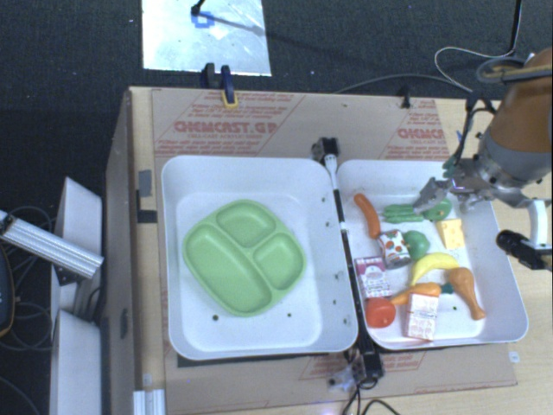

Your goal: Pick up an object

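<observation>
The gripper [435,194] hovers above the green bean pod [416,212] near the right bin's [510,314] far edge; its opening I cannot tell. Approach step; next, descend squarely and close.

Arm from the right, wrist angled down, end effector [435,195] low.

Dark carpet [69,50] lies around the desk [259,119], whose top is a brown printed sheet. Beyond the desk's far edge a shiny square plate [207,24] lies on the carpet. White rails [60,258] stand off its left edge.
</observation>
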`<state>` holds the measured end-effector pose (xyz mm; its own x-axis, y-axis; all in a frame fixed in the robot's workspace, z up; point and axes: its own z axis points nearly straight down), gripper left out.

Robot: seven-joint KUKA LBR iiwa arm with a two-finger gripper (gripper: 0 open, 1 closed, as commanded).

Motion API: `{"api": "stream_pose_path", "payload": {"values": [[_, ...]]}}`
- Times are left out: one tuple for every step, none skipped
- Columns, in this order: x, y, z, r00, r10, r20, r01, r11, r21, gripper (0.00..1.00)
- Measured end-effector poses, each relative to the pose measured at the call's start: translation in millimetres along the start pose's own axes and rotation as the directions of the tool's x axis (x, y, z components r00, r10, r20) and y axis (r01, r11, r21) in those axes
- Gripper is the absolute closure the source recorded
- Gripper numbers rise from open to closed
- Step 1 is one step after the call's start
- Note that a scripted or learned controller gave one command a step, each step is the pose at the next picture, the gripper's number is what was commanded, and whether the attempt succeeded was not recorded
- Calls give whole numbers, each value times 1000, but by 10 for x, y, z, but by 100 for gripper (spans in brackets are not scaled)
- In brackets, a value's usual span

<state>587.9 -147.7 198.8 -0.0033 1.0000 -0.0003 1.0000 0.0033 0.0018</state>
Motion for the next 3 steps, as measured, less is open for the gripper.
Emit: {"api": "stream_pose_path", "payload": {"values": [[102, 797, 1162, 1000, -1, -1, 1, 1000, 3, 0], [595, 621, 1132, 1000, 1, 5, -1, 1000, -1, 0], [589, 208, 1140, 1000, 2, 2, -2, 1000, 0, 0]]}}
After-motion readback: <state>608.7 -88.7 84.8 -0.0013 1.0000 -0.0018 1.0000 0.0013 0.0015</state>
